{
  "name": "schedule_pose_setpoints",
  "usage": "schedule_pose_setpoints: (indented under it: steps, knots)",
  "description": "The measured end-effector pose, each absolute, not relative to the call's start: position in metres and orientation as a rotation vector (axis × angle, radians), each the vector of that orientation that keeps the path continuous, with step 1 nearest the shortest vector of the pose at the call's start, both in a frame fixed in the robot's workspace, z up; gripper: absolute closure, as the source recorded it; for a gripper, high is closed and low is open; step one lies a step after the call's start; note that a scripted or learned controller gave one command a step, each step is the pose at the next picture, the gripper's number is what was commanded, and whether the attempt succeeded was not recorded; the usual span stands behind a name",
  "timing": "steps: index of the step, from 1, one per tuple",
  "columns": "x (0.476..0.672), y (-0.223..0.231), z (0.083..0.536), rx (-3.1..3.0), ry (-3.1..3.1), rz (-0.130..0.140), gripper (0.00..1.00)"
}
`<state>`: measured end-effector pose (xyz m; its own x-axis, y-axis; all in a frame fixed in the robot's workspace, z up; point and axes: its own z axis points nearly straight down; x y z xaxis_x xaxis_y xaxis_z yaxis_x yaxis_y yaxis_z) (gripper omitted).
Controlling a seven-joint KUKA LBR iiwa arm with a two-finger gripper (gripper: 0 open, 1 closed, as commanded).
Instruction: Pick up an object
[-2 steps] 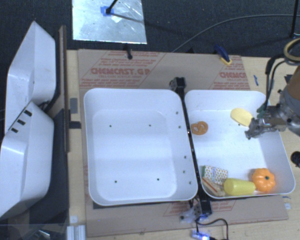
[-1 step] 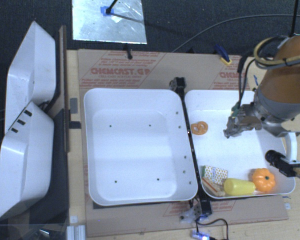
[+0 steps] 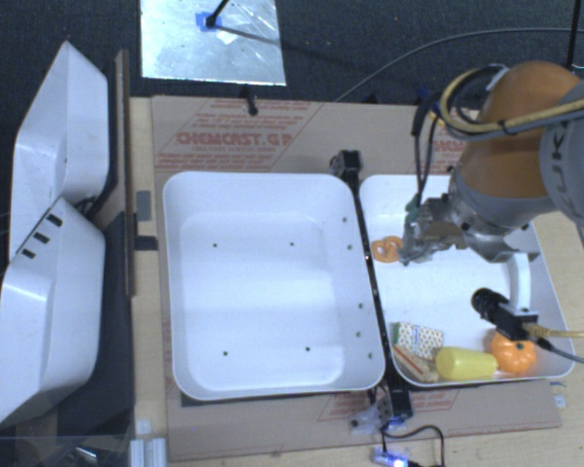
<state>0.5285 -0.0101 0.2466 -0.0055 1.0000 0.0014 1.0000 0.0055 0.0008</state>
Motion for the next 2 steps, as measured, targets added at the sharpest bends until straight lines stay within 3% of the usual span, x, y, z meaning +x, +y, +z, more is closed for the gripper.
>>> schedule_pose_setpoints:
  steps: [1,2]
  knots:
    - [0.55,0.046,0.237,-2.215,-2.227,-0.001,1.0]
    - [0.557,0.105,0.229,-2.215,-2.226,-0.001,1.0]
